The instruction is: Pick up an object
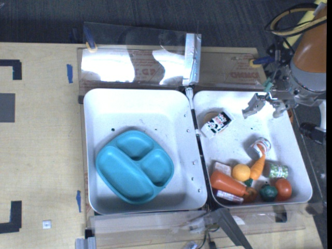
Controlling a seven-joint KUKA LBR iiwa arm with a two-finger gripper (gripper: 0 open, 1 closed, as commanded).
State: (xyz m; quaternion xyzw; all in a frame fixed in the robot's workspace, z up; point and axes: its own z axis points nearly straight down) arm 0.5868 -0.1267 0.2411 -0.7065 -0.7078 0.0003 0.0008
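We see the tool [265, 106] poised at upper right, above the right bin [303, 162], fingers parted, holding nothing. Pickable toy food, carrot [258, 166] included, crowds the bin's lower end, likely slid there.

Bench [36, 154]: pale wood, blue tape marks.
Left bin [98, 108]: on bench, beyond the jaws.
Right bin [301, 175]: beneath the jaws.

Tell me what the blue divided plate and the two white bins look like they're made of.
The blue divided plate looks like moulded plastic: uniform colour, rounded compartment ridges, soft sheen. The left bin and right bin also look like plastic, matte white with rounded corners and faint scuffs, though coated metal can't be ruled out.
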